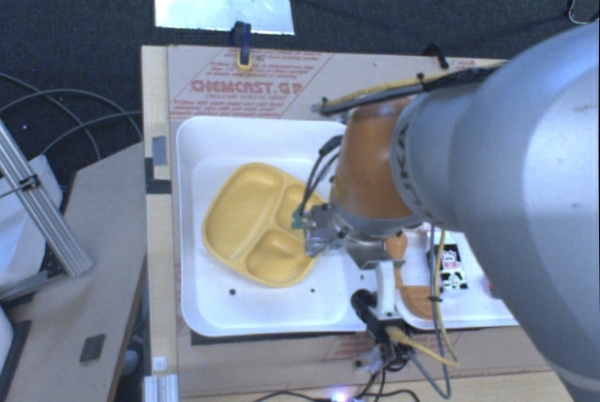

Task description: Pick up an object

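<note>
yellow divided tray (251, 222) lies flat mid-floor of the left bin (192, 203), its right edge under the gripper (314, 231), which hangs low there probably to catch the rim, jaw state can't tell, arm (487, 166) hides the right bin's near edge.

The bench (159, 203) carries a printed cardboard sheet (253, 83), and on that sit 2 white bins: the left bin (192, 222) and, touching it, the right bin (469, 316), mostly hidden.
</note>
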`<action>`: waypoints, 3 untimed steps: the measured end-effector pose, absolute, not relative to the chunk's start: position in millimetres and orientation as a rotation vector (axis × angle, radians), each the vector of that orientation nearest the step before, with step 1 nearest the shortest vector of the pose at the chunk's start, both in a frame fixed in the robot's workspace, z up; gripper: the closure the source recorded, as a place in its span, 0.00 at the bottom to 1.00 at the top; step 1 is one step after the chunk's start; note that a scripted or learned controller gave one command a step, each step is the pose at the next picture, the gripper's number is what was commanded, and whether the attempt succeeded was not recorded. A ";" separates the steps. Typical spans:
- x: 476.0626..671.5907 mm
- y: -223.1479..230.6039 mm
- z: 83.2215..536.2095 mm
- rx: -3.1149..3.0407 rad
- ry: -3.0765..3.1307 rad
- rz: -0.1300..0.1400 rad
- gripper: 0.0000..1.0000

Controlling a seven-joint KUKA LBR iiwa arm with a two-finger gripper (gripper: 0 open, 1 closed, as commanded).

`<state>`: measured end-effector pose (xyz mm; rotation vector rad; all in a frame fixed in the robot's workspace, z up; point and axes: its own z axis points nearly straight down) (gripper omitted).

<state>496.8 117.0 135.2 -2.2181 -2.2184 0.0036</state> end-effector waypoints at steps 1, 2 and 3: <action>541.2 83.7 198.7 -2.226 -2.223 -0.006 1.00; 540.0 85.1 206.3 -2.219 -2.226 -0.004 1.00; 540.7 85.2 216.8 -2.216 -2.230 -0.006 1.00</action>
